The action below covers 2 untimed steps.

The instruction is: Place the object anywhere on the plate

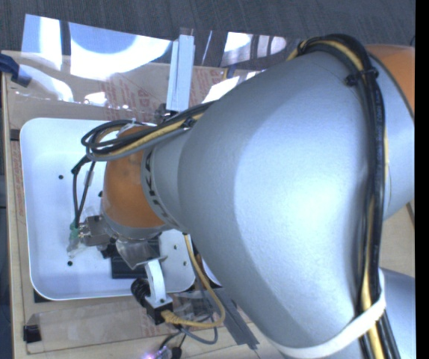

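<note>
Arm (289, 193) blocks most of the right bin and part of the left bin (42, 200); the arm's bulk is cut off at right and bottom edges.

1 white bin (39, 200), 1 grey arm (289, 193).

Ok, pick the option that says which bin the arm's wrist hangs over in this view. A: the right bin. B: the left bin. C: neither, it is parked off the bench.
B: the orange band and the wrist below it sit over the white floor of the left bin, with the grey arm reaching in from the right.
</note>
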### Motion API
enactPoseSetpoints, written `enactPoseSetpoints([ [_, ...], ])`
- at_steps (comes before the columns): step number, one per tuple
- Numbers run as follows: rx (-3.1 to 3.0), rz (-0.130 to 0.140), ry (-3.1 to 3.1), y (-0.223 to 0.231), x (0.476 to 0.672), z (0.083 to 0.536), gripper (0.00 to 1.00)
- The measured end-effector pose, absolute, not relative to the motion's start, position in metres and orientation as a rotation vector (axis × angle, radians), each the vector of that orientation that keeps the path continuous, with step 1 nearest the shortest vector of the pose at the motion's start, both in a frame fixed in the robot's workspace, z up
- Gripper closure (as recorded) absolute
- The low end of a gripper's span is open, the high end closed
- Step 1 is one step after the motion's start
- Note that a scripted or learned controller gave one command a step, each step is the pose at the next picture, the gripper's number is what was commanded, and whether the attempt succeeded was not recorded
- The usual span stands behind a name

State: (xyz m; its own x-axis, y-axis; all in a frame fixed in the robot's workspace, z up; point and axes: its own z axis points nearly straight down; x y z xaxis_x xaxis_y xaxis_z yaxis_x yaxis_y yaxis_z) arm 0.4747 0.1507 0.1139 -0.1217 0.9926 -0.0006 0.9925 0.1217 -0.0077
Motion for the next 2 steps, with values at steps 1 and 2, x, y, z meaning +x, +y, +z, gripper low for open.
enactPoseSetpoints([
  [1,-2.172,0.000,-2.268,0.0598,0.4954,0.2387,0.00],
  [2,-2.160,0.004,-2.275,0.0616,0.4956,0.2477,1.00],
])
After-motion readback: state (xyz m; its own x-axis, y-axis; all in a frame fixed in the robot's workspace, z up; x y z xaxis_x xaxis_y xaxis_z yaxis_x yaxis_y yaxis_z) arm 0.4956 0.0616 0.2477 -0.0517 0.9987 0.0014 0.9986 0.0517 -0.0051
